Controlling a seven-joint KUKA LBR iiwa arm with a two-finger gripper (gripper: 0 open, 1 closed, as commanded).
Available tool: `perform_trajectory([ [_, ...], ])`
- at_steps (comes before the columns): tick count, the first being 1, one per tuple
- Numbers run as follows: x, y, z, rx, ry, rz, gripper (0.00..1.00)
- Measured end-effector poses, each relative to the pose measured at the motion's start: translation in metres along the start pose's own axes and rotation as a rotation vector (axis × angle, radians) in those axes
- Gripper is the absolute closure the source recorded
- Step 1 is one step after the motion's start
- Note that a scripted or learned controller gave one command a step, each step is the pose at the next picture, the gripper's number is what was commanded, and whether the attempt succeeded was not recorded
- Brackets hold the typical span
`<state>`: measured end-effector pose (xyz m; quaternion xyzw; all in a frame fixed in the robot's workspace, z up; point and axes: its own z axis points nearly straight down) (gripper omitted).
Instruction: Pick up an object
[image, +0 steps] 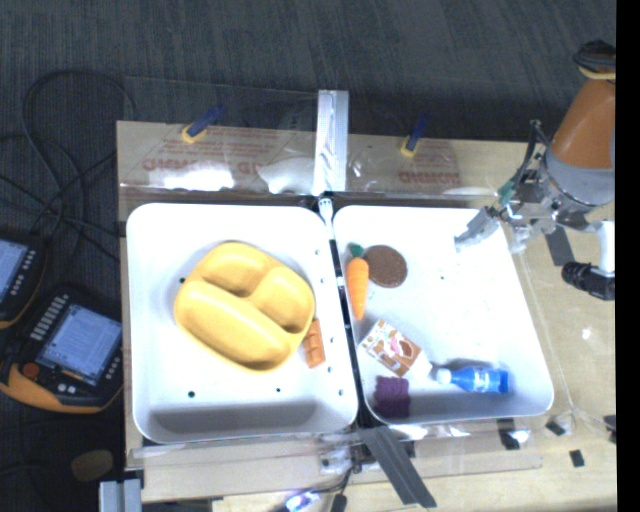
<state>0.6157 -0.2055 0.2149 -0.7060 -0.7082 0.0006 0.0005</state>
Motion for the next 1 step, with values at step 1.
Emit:
perform_trajectory([
  [1, 0.0384, -0.0501, 0.0771, 0.001, 0.001, -0.084, 0.0],
])
